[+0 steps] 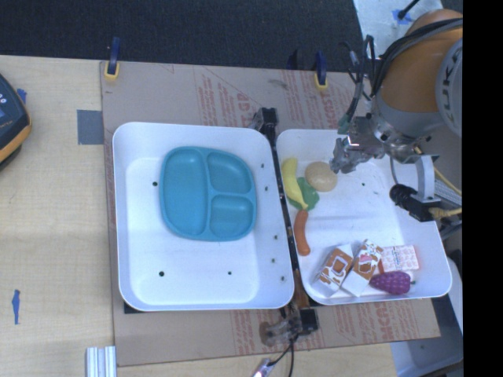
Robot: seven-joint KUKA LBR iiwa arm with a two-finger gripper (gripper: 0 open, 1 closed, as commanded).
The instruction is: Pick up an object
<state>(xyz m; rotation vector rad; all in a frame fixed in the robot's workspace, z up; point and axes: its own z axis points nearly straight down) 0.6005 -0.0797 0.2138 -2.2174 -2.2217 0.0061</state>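
Observation:
The right bin holds a yellow banana, a green piece, a tan round potato-like object, an orange carrot, small printed cartons and a purple grape bunch. My gripper hangs low over the bin's upper part, just right of the tan object and close to it. I see nothing between its fingers. The arm's orange band sits above it at the upper right.
The left bin holds a blue divided plate. A black clamp sits at the top between the bins, another clamp at the bottom. A black and yellow device lies at the far left.

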